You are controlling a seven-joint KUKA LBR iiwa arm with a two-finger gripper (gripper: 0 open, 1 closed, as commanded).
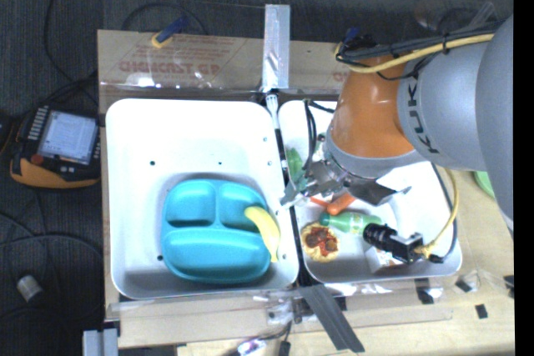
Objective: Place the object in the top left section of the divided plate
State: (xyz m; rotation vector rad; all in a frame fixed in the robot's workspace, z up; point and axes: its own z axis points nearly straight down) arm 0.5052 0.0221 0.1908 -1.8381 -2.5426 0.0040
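Arm is hanging over the right bin [446,258], wrist blocking most of it; the pincer [310,188] is sitting down by the divider between the bins, and I can't tell how it's set from this angle, nor whether anything is in it. Which object is meant isn't clear: a toy banana [264,227] is lying on the right edge of the blue divided plate [209,233] in the left bin [142,146], touching the rim and not in the far-left section. In the right bin, just near of the wrist, are an orange carrot-like piece [338,203], a green piece [350,222] and a small pizza-like toy [320,240], close together. All are looking like light, rigid plastic play food, likely smooth and a bit slippery, not fragile. My call: grip across the narrow middle of the banana or carrot; the pizza toy is flat, so edge pinch only, risky.
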